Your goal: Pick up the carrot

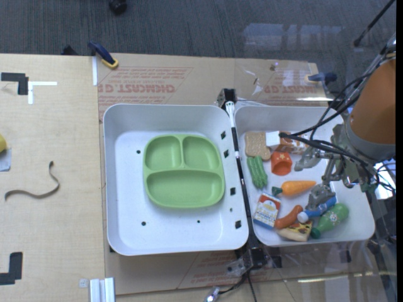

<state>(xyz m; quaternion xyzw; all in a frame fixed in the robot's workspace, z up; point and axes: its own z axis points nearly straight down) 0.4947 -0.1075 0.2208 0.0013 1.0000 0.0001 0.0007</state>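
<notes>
The grey arm (pixel 371 115) is reaching in from the right, its orange band showing at the far right edge. Its wrist is pointing down and leftward, and the gripper (pixel 321 197) is hanging low on the right side.

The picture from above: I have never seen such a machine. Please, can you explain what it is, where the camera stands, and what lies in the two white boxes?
One camera looks down at a slant on a bench with two shallow white bins. The left bin holds a green divided plate. The right bin holds toy food: a carrot, a slice of bread, a green bean pod, an orange cup, a small carton, a sausage and a green bottle. The big orange and grey shape at the right is the robot arm. Its gripper hangs over the right bin, just right of the carrot. I cannot tell whether it is open, and nothing is seen held in it. The carrot lies in the bin, not yet picked up.
</notes>
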